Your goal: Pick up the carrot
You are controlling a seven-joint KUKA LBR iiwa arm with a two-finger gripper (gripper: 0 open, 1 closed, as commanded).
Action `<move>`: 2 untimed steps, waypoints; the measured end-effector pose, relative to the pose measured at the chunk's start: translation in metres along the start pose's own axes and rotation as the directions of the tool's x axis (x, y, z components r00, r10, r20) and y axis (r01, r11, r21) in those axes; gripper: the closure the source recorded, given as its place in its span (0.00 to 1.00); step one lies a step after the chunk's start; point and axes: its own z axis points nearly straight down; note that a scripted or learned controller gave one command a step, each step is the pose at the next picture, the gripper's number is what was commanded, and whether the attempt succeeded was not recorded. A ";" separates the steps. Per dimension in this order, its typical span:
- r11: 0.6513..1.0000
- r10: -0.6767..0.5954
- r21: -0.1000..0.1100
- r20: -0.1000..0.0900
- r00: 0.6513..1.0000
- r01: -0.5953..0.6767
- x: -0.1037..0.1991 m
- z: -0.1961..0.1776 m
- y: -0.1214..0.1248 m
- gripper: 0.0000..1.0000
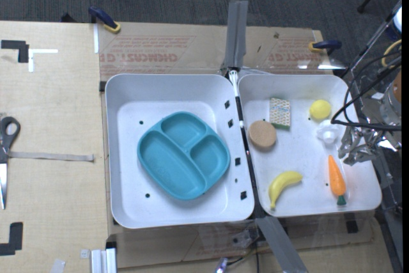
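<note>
carrot (336,179) in right bin, jaws seemingly just above-right

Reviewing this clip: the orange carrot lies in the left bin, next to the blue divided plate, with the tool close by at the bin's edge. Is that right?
Not quite. The camera view shows the orange carrot with a green tip in the right white bin, not the left one; the blue divided plate sits alone in the left white bin. The tool is indeed close by, at the right bin's edge.

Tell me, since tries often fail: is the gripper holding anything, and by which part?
Nothing is held. The gripper sits just above the carrot, which lies in the right bin.
</note>
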 end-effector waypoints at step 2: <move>0.994 0.108 0.002 0.003 0.994 -0.108 -0.049 -0.131 0.020 1.00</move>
